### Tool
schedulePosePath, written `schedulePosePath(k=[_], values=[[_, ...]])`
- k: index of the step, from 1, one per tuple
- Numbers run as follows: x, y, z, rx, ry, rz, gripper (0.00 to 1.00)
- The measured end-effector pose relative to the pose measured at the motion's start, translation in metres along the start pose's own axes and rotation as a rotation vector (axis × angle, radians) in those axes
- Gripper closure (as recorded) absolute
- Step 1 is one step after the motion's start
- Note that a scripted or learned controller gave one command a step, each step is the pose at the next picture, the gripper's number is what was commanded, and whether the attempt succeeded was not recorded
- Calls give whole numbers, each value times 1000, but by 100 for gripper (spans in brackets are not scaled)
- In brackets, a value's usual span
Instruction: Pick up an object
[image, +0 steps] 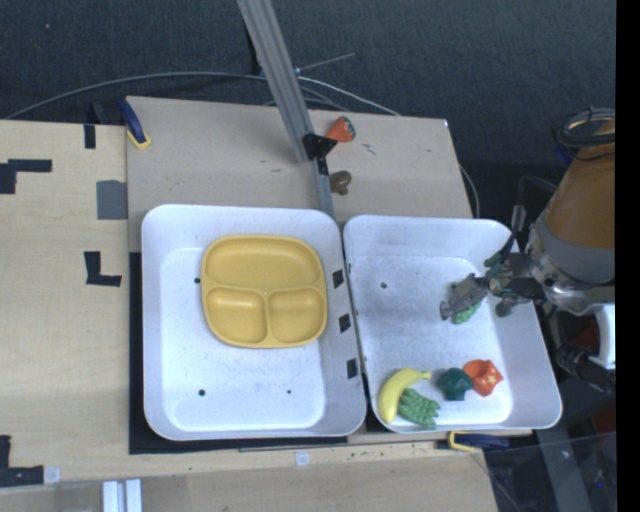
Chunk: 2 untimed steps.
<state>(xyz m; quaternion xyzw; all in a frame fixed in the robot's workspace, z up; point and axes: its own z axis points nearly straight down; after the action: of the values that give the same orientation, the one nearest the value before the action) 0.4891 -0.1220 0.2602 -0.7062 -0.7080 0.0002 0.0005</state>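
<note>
Reaching in from the right, the grey two-finger gripper (463, 300) sits low in the right white bin (420, 240), seemingly closed around a small green toy (464, 314), though blur leaves that grip uncertain.

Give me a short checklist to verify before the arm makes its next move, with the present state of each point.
1. Gripper is over the right bin: ok.
2. A small green object lies right under the gripper: ok.
3. The green object is between the fingers: cannot tell, the view is blurred there.
4. Banana, green toy, dark green piece and red-orange piece lie apart from the gripper, at the bin's near edge: ok.
5. Yellow divided plate sits in the left bin, out of the arm's way: ok.
</note>
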Motion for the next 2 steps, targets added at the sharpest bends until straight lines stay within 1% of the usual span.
schedulePosePath(k=[1, 2], values=[[0, 0, 0, 0, 0, 0, 0], [6, 6, 48, 5, 0, 1, 0]])
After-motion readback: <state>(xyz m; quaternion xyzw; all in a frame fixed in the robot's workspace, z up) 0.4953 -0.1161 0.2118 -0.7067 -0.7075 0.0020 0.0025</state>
